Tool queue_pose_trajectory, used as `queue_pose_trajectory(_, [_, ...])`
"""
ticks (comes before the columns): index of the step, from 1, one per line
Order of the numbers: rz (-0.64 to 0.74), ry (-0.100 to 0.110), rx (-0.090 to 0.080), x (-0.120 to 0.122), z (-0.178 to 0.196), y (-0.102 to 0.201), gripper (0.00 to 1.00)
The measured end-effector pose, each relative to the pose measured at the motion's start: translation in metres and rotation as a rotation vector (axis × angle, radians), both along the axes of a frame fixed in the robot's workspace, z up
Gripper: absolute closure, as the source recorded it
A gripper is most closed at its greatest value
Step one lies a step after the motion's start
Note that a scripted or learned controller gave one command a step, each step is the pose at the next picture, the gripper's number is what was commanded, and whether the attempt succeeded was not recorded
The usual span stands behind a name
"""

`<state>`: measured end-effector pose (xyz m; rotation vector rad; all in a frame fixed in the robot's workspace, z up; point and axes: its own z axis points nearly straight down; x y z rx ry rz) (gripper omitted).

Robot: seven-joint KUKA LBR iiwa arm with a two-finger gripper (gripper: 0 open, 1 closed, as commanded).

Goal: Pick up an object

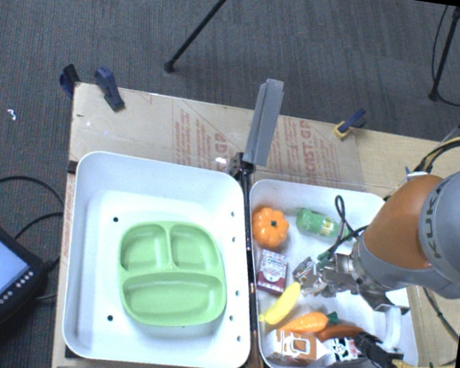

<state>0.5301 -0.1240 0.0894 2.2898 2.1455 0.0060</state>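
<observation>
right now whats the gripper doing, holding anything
gripper: low in the right bin by the banana; open or shut cannot be told, nothing seen held.

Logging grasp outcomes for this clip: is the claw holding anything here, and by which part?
Cannot be told. The claw hangs over the right white bin above the yellow banana, but no object visibly sits in it.
</observation>
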Motion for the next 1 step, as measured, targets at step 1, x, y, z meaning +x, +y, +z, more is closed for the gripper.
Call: queue_pose_trajectory(1, [-0.035,0.013,0.0,0.049,0.0948,0.0763,1.0])
